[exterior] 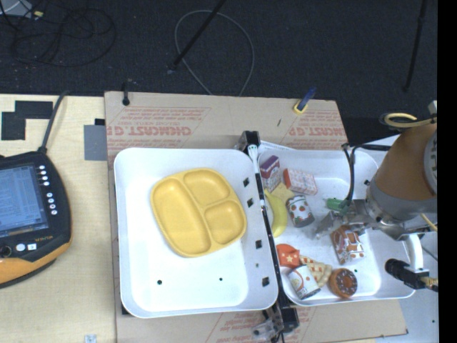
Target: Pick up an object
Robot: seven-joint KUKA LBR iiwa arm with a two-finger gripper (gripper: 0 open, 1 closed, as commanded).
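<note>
The tool (335,216), its opening not discernible, is seen just above a snack packet (348,244) lying lengthwise beneath it.

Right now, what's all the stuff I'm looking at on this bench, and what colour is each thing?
Bins: two, white, side by side on cardboard.
Tray: one, yellow, three compartments, left bin.
Banana: one, yellow, right bin's left edge.
Carton: one, purple-white, right bin's top left.
Box: one, red-white, beside the carton.
Can: one, white-red, right bin's middle.
Donut: one, brown, right bin's bottom.
Tablet: one, black-orange, bench left.
Arm: one, grey-orange, over the right bin.
</note>
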